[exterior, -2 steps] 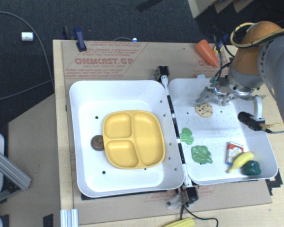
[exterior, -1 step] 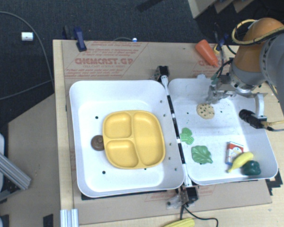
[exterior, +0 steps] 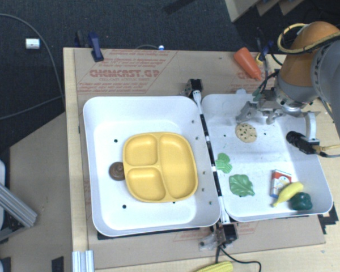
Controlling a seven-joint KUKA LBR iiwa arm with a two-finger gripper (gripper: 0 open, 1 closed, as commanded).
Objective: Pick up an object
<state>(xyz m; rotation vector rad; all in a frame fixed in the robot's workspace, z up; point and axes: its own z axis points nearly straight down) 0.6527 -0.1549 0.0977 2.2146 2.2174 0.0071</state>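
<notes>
Camera view shows you a round tan cookie (exterior: 246,132) with dark chips, lying flat in the right bin (exterior: 323,181) near its far wall; being round, it points no way. The gripper (exterior: 255,110) hangs just above and beyond it, and you cannot tell its state. That bin also holds two green leaves, a yellow banana (exterior: 287,192) lying slantwise, and a green pepper. Your left bin (exterior: 96,152) carries a yellow divided plate (exterior: 158,166).

We see a brown bench (exterior: 130,72) with printed lettering. Two white bins sit on it: left bin (exterior: 102,118), right bin (exterior: 323,191), side by side.
</notes>
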